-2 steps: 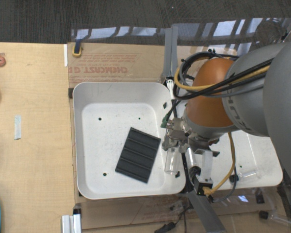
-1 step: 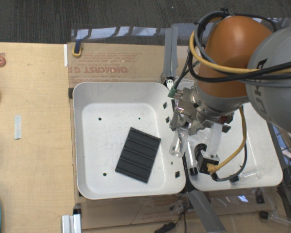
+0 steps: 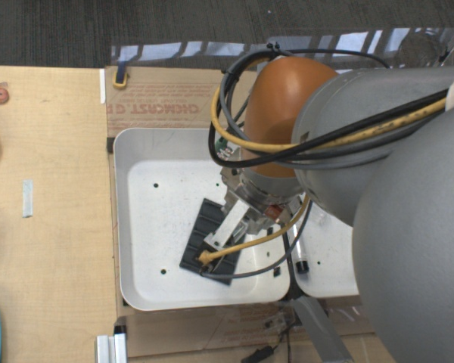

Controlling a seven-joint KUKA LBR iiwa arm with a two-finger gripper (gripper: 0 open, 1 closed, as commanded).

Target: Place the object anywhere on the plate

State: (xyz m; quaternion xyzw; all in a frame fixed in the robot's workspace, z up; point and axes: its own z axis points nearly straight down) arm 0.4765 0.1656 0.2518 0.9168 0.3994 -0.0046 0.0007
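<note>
Object: cannot tell where it lies; the arm covers much of the shallow white left bin [image 3: 140, 203].
Arm: grey robot arm with an orange band [image 3: 287, 112], in from the right, wrist low over that bin's near right part.
Jaws: tucked under the wrist; apart or together, cannot tell.
Worktop: pale wood [image 3: 53, 240], left of the bin.

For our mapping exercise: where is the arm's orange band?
Camera view, right of centre: the orange band sits over the left white bin's far right corner.
</note>
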